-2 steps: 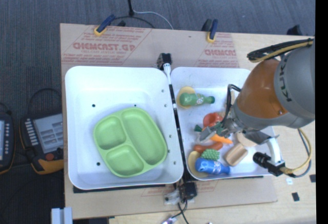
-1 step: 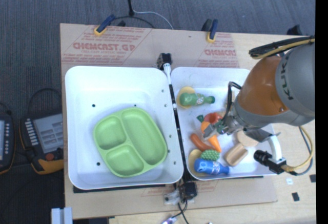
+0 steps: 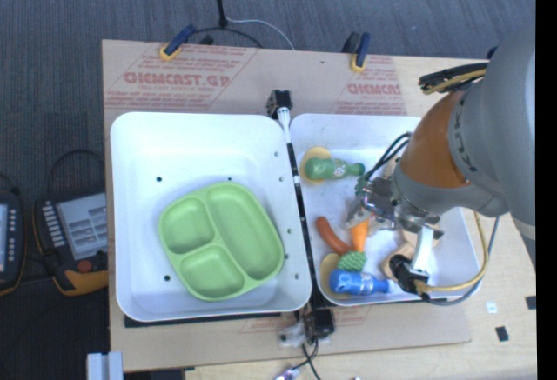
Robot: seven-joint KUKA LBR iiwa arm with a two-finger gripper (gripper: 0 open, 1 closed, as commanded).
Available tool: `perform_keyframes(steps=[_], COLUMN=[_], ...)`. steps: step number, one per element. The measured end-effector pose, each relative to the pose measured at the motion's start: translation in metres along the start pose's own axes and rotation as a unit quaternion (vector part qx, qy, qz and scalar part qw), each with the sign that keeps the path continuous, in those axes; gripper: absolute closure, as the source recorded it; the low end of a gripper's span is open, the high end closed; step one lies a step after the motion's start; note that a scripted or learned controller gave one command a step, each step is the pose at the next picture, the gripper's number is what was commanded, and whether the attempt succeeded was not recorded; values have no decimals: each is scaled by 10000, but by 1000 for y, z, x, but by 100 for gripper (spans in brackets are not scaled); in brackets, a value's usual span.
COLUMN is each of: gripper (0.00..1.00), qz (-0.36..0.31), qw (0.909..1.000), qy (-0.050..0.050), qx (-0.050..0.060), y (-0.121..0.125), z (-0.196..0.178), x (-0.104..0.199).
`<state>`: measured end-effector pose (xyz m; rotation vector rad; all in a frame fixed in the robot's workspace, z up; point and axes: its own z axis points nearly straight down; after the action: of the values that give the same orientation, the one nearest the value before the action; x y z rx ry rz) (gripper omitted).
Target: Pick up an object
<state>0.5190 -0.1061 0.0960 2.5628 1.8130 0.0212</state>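
Observation:
My gripper (image 3: pixel 364 206) hangs low over the middle of the right bin (image 3: pixel 452 270), under the grey arm with its orange band. Just below it lies a small orange carrot (image 3: pixel 359 237), and a red sausage (image 3: pixel 331 235) lies to the carrot's left. A green and yellow toy (image 3: pixel 330 168) rests toward the bin's back left. At the front sit a green knobbly piece (image 3: pixel 352 261), a blue bottle (image 3: pixel 357 284) and a yellow piece (image 3: pixel 330 266). The wrist hides whether the gripper touches the carrot.
The left bin (image 3: pixel 148 143) holds a green divided plate (image 3: pixel 222 239). A cable loops from the wrist over the right bin's front right corner (image 3: pixel 435 291). Clamps (image 3: pixel 357 52) hold the board's far edge.

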Motion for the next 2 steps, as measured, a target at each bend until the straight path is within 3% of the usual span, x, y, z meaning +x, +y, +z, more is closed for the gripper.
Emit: perform_keyframes(steps=[1,2], gripper=[100,100], qz=[935,933], qw=[9956,9956], qy=[-62,-69], qx=[53,62], y=[-39,-39], z=[-88,-97], x=[6,6])
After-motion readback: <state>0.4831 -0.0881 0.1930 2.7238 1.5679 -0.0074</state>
